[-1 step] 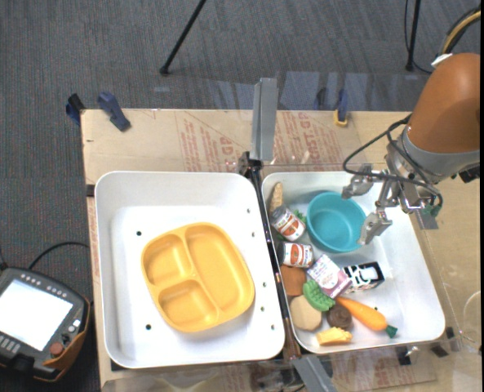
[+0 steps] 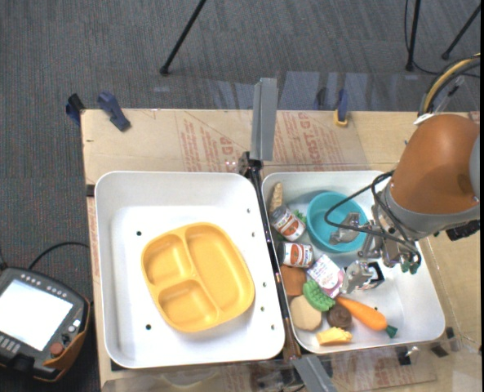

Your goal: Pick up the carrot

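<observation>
The arm reaches in from the right, its orange band (image 2: 437, 166) looming over the right bin (image 2: 425, 305), and the jaws (image 2: 362, 274) hang low near the middle of that bin. Whether they stand open or closed I cannot tell; the metal and cables there are too tangled from this angle, and nothing shows between them.

The carrot (image 2: 362, 313) lies flat on the bin floor just below and toward the front, orange body slanting down to the right with its green tip (image 2: 391, 330) near the front corner. It sits just beside the jaws but apart from them, so my read is the pick has not happened yet.

It's a crowded spot. A pale round thing (image 2: 306, 314) and a small dark ball (image 2: 339, 317) crowd the carrot's thick end, with a yellow wedge (image 2: 334, 336) at the front wall. Behind are two small cans (image 2: 289, 223) and a teal bowl (image 2: 337, 217). That crowding on the left likely makes the carrot's middle, or its free right end, the better place to close.

The left bin (image 2: 119, 219) holds a yellow divided plate (image 2: 197, 278), well apart from the action. Both bins rest on a board surface (image 2: 184, 137).
</observation>
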